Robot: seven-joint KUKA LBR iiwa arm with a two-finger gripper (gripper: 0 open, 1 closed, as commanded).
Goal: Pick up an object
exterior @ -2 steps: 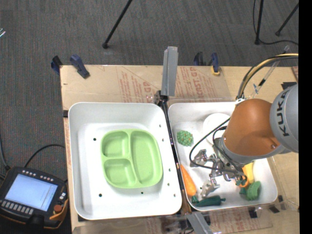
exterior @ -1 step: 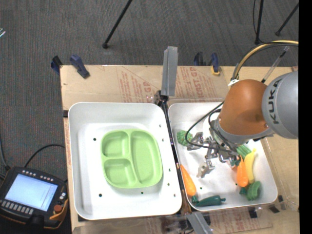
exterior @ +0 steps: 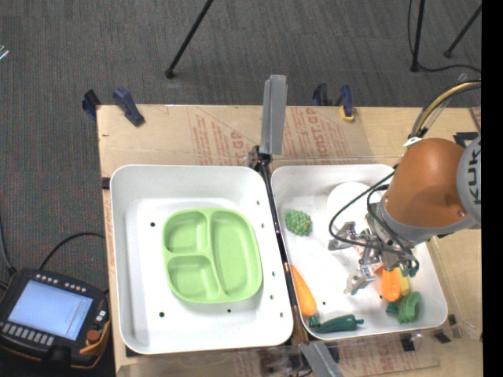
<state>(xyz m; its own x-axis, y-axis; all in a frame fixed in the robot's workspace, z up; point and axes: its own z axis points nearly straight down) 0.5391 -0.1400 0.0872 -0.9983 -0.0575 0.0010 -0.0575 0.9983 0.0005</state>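
My gripper (exterior: 348, 264) hangs low over the middle of the right bin (exterior: 314, 181), below the orange wrist band. Its two metal fingers stand apart, open, with only white bin floor between them. Just right of it lie a small orange piece (exterior: 391, 286) and a green piece (exterior: 408, 307), partly under the wrist. An orange carrot (exterior: 302, 288) lies along the bin's left wall. Near the front edge rests a dark green pepper (exterior: 339, 322). A green bumpy ball (exterior: 298, 222) sits to the upper left. A white round dish (exterior: 350, 199) sits behind the gripper.
The left bin (exterior: 130, 210) holds a light green divided plate (exterior: 212, 255). A grey upright post (exterior: 273, 124) stands at the back between the bins. Cables loop around the wrist. A teach pendant (exterior: 51, 312) lies on the floor at lower left.
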